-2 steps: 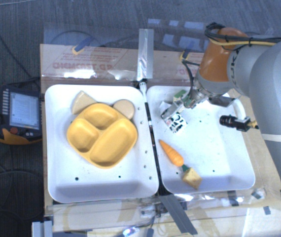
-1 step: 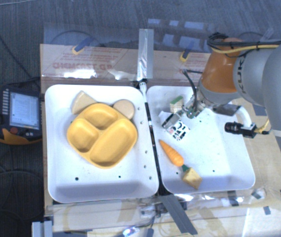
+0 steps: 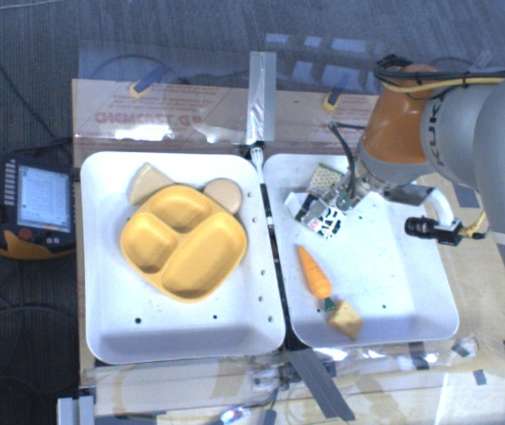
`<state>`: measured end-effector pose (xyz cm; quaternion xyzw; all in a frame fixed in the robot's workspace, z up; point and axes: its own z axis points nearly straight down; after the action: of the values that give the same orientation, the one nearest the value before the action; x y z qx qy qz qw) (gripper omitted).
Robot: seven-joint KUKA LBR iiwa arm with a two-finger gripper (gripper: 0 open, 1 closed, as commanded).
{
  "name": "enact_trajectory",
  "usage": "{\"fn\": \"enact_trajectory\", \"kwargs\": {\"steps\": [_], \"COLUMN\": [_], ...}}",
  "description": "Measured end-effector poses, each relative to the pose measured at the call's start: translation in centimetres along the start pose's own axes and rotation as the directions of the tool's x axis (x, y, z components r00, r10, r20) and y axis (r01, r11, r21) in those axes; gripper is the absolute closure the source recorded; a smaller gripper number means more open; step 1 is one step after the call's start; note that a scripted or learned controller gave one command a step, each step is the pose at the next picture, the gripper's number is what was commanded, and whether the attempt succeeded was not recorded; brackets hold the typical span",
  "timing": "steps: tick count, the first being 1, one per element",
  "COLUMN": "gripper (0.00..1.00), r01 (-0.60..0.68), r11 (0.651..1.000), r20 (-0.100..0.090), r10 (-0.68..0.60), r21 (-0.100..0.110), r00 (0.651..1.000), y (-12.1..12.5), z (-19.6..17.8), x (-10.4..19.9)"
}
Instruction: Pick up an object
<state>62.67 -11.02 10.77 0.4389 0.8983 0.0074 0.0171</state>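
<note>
Near the right bin's (image 3: pixel 430 321) far-left corner, gripper (image 3: pixel 323 212) lowered, reaching for something; finger state indiscernible; toy carrot (image 3: pixel 314 273) lying apart.

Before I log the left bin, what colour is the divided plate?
Yellow, the divided plate, seen clearly in the camera view.

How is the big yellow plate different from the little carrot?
The yellow plate is far bigger than the carrot. The plate is yellow with three hollows; the carrot is orange, thin and pointed. The plate lies in the left bin, the carrot in the right bin. Both lie flat, away from the hand.
</note>
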Motion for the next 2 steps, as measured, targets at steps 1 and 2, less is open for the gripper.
{"fn": "enact_trajectory", "kwargs": {"steps": [1,2], "gripper": [1.00,0.00], "r01": [-0.162,-0.162], "r11": [0.986,0.986], "r20": [-0.019,-0.019], "r10": [0.163,0.163], "r21": [0.034,0.035], "r00": [0.986,0.986], "y": [2.52,2.51], "z": [-11.18,-11.17], "x": [4.77,4.77]}}
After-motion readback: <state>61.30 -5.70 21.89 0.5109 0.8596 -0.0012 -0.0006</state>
